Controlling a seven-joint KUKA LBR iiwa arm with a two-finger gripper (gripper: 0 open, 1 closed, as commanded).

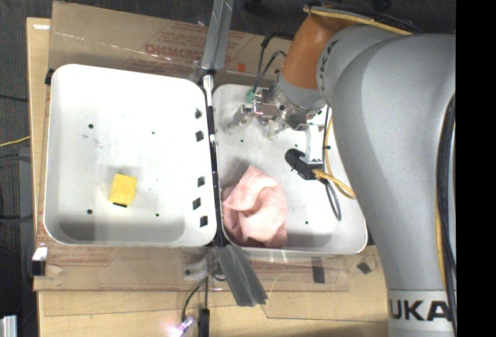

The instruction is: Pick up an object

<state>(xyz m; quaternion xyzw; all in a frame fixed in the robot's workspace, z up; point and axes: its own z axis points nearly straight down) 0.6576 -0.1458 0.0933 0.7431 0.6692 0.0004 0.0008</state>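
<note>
Nearby, pink cloth (256, 208) lies below claw (260, 112).

Your arm (387, 142) runs off the bottom edge and hides the right bin's (232, 99) right rim. Gripper (260, 112) is blurry, you can't read its fingers. Pink cloth (256, 208) covers the floor beneath it.

Two white bins (124, 87) sit side by side on the worktop. One yellow block (123, 190) lies in the left bin, one pink cloth (256, 206) in the right.
</note>
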